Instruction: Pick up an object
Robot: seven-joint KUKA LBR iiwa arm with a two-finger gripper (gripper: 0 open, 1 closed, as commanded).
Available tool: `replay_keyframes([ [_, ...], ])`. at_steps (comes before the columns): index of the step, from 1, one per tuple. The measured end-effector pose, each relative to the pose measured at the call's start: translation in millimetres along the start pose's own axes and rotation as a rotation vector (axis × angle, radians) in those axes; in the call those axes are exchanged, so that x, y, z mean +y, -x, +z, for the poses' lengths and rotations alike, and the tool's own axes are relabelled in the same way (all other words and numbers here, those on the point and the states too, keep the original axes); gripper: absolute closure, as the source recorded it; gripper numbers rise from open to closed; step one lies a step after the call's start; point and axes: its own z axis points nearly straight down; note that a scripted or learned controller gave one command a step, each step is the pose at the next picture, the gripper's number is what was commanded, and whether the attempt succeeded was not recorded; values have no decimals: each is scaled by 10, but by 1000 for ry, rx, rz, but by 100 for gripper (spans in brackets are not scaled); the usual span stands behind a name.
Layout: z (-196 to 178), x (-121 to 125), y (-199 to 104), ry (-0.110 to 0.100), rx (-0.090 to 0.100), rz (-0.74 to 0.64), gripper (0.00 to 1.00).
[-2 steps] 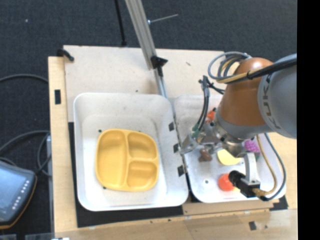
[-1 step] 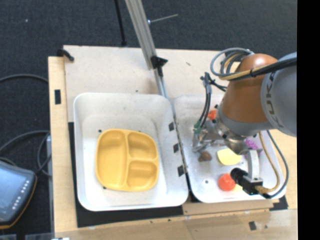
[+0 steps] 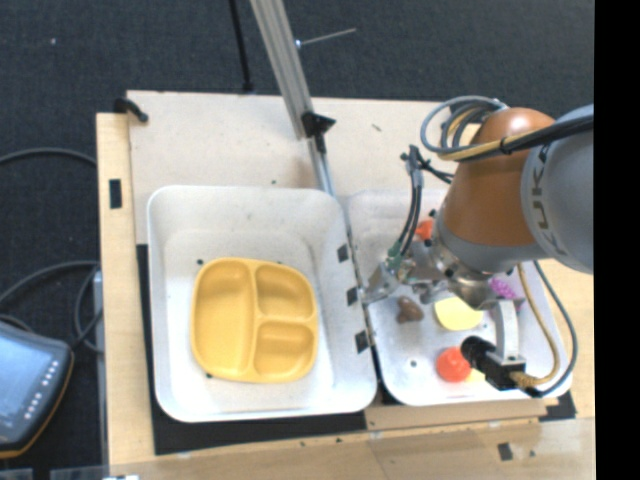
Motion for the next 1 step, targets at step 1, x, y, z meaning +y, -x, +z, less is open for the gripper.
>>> replay_keyframes([
  [1,0,0,0,0,0,0,0],
])
